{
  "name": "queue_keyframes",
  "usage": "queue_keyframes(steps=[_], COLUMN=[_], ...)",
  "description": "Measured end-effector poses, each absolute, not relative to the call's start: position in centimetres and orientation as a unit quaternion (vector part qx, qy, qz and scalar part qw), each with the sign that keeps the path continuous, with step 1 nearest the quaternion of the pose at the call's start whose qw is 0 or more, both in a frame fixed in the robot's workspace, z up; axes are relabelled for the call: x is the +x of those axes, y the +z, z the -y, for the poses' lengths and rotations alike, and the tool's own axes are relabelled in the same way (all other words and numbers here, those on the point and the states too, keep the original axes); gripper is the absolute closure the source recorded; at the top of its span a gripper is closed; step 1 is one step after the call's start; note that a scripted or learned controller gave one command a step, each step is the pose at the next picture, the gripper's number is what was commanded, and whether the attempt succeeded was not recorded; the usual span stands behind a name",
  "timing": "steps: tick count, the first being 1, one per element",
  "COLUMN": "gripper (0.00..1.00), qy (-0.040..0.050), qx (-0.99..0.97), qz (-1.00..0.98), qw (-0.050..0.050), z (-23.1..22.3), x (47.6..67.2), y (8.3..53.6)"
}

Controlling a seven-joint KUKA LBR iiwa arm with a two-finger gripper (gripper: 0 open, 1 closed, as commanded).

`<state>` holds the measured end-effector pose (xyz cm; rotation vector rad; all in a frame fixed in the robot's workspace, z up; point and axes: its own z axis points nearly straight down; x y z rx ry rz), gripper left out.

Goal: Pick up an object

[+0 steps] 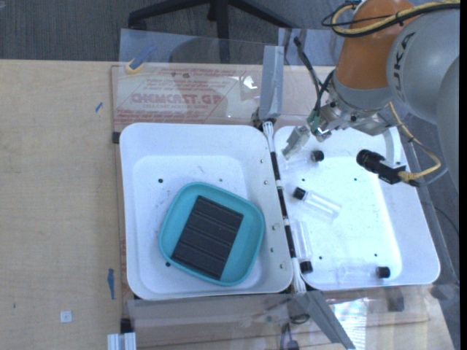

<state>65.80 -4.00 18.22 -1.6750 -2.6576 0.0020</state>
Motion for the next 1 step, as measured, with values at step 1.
queue_keyframes(steps=[1], gripper=[0.0], qy=[0.0015], qx=[-0.512], qz=[0.859], qw=[0.003], z=[8.37], x=[63.51], y=[19.22])
